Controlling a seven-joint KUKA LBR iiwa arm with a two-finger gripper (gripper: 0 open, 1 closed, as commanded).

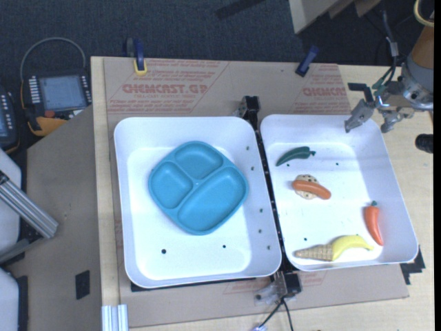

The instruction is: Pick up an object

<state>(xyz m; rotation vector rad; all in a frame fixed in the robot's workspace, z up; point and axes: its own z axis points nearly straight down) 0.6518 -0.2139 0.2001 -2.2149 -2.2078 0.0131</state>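
Objects for picking lie in the right bin (393, 178), four of them, all loose on its white floor. We see a green pepper (295, 155) toward the far left part of that bin, tilted with its stem end toward the right. Just nearer to us sits a hot dog in a bun (311, 187), close to the pepper but apart from it. An orange carrot (373, 224) lies along the right wall, its green top pointing away from us. At the near wall a yellow banana (353, 245) rests touching a tan ice-cream cone (314, 254) on its left.

The left bin (127, 185) holds a blue divided plate (198, 186) with three compartments, lying roughly in the middle and turned at an angle.

The tool (373, 116) hangs over the far right corner of the right bin, well apart from all four objects. We see its two fingers (356, 119) spread, with nothing between them. The arm comes in from the upper right.

Both bins rest on the surface (103, 116), a brown board printed with red lettering, held by clamps (140, 59) at its far edge.
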